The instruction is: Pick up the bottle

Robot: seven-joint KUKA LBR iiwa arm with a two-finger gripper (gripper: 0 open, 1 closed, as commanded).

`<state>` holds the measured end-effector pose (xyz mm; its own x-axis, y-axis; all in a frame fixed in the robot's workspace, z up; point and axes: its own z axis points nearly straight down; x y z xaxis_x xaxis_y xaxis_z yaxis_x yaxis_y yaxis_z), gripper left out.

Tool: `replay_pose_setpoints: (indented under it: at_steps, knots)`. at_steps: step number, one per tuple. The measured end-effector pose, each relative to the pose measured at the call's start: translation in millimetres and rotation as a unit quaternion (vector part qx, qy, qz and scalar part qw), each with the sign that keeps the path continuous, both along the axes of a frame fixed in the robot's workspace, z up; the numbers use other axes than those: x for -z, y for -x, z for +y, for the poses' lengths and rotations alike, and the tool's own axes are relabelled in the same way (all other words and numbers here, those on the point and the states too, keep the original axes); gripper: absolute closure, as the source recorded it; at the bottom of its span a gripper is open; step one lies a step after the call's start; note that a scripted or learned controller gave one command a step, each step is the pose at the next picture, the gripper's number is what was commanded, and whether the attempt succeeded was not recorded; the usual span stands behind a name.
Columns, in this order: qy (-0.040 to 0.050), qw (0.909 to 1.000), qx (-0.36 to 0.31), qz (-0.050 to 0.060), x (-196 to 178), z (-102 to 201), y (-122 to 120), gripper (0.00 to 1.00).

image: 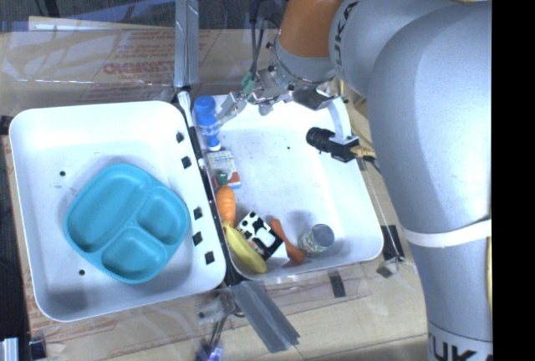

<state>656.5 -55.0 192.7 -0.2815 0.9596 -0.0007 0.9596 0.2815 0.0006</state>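
Grey arm's two-finger gripper [251,97] over far-left corner of right white bin [334,192]; can't tell jaw state. Clear plastic bottle with blue cap [208,127] lies against that bin's left wall, just beside gripper. Blue divided plastic tray [125,221] sits in left white bin [50,142].

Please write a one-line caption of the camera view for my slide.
Gripper hovers beside the bottle at the right bin's left wall; a blue tray lies in the left bin.
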Motion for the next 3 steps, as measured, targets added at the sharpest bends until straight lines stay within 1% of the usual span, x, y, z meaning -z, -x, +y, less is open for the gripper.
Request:
replay_pose_setpoints:
  at_steps: [1,2,3]
  knots:
    - [0.0000,0.9944,-0.106,-0.002,93,-46,-2,0.00]
    - [-0.0006,0.9942,-0.108,-0.002,81,-45,-3,1.00]
    - [-0.0007,0.9928,-0.120,0.000,-1,42,-1,1.00]
